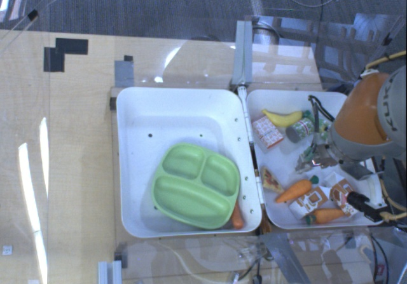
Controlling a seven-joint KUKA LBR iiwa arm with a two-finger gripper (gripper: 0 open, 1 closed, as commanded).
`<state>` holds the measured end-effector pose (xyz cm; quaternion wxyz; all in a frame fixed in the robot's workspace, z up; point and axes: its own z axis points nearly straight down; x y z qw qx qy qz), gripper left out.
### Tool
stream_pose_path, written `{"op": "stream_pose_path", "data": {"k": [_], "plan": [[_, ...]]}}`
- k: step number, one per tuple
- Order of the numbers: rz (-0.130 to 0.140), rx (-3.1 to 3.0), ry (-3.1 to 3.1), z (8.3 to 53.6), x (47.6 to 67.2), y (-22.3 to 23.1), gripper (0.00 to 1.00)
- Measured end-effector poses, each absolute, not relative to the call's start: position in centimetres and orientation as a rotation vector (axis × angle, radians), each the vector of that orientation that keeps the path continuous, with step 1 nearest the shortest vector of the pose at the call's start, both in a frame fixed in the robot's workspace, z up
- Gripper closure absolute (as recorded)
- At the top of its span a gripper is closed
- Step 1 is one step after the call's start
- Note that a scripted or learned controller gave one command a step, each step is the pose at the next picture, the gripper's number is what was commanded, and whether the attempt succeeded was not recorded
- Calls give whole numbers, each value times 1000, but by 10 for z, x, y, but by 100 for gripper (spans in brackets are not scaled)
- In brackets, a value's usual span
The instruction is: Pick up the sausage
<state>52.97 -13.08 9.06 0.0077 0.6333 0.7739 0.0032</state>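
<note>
Looking down on the bench, you see the arm (372, 117) reaching over the right bin (280, 216), its gripper (313, 161) low among the clutter; you cannot tell how it is set. The sausage (236, 216) lies in the left bin (127, 149), tucked against the near right edge of the green plate (196, 185). Around the gripper sit a banana (283, 116), a can (300, 130), a carrot (293, 191) and a pizza slice (271, 180).

The arm (369, 117) reaches in from the right (grey, with its orange band bulking large above the wrist) and bends downward. Its gripper (311, 161) hangs low, pointing down and slightly leftward.
</note>
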Motion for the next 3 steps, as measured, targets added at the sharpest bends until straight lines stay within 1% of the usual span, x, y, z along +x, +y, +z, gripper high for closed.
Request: {"op": "stream_pose_path", "data": {"k": [1, 3], "plan": [[11, 1981, 2420, 90, 530, -130, 0], [11, 1981, 2420, 90, 530, -130, 0]]}}
